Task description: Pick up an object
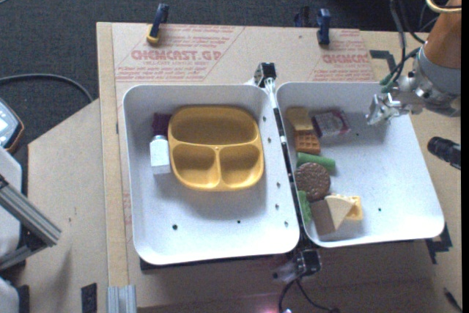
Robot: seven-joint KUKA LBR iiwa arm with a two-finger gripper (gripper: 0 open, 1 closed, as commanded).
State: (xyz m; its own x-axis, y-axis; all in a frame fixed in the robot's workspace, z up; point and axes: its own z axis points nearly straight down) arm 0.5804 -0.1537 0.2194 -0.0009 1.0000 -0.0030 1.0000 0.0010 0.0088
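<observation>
Although the grey arm with its orange band (pixel 447 48) reaches in from the right, its two-finger gripper (pixel 381 111) hangs over bare floor near the far right corner of the right-hand shallow white bin (pixel 410 179), with nothing between its metal tips; whether those tips are spread or closed I cannot tell at this size. Every candidate object lies to the gripper's left, crowded along the bin's left wall. Nearest is a small dark-red and grey packet (pixel 331 123), close by and slightly nearer the camera, its long axis running roughly across the bin. Just beyond it sit a tan block (pixel 298 118) and an orange waffle-like square (pixel 307 141), then a green strip (pixel 316 160), a round brown cookie-like disc (pixel 313 179) and a pale yellow cheese-like wedge (pixel 341 209) at the near end. The left-hand shallow white bin (pixel 139 179) holds a yellow divided plastic tray (pixel 216 146) with a small white bottle (pixel 160 155) just beside its left edge; both are well apart from the gripper. My judgement is that the packet is the easiest pick: a short move left and a descent, with the tips set across its short side.
</observation>
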